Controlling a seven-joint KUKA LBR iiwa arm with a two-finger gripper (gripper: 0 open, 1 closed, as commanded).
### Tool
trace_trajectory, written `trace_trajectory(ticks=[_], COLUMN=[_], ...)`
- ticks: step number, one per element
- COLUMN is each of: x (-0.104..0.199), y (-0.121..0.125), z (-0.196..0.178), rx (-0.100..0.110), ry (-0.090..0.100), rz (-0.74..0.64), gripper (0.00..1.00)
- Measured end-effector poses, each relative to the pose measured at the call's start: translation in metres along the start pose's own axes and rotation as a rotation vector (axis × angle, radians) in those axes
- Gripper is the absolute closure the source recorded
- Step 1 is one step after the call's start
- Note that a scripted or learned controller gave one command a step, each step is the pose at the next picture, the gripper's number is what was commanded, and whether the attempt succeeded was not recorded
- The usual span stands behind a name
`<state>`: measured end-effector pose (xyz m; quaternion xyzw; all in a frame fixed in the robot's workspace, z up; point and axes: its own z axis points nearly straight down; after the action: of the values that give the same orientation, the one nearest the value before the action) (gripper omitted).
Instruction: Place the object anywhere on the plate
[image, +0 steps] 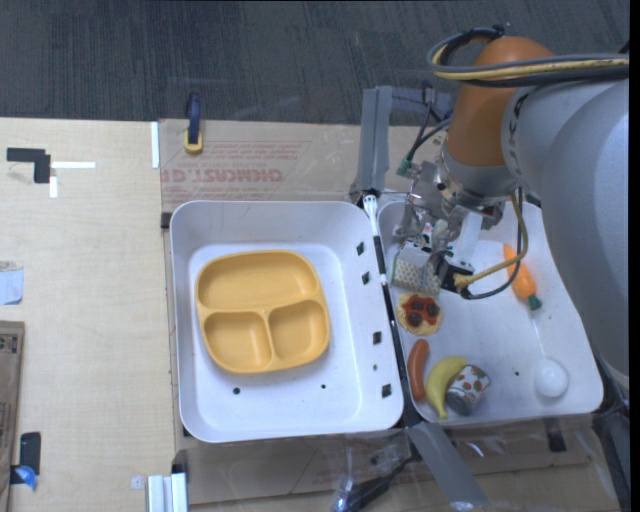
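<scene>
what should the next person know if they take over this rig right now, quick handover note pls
Hand: low over the far end of the right bin, at its left side; whether its fingers are open or shut is not readable from above, and nothing can be seen held.
Plate: yellow, three compartments, sits in the left bin; nothing on it.
Right bin contents: small tart with berries just in front of the hand, sausage, banana, can, carrot, white ball.
Done: no object on the plate yet.
Left: grasp an object, carry it to the left bin, set it on the plate.
</scene>
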<state>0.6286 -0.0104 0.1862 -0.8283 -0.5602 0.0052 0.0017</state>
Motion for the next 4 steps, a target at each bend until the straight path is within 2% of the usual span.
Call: trace_trajectory(ticks=[1,2,3,4], x=[0.066,0.133,0.133,0.131], y=[-0.012,-0.047,-0.046,-0.045], z=[-0.002,0.015,0.014,0.009], rx=[-0.004,-0.003,-0.004,0.001], ry=[0.002,0.000,0.001,-0.001], rz=[-0.327,-0.614,-0.613,-0.608], gripper=[1.00,1.00,0.00,1.00])
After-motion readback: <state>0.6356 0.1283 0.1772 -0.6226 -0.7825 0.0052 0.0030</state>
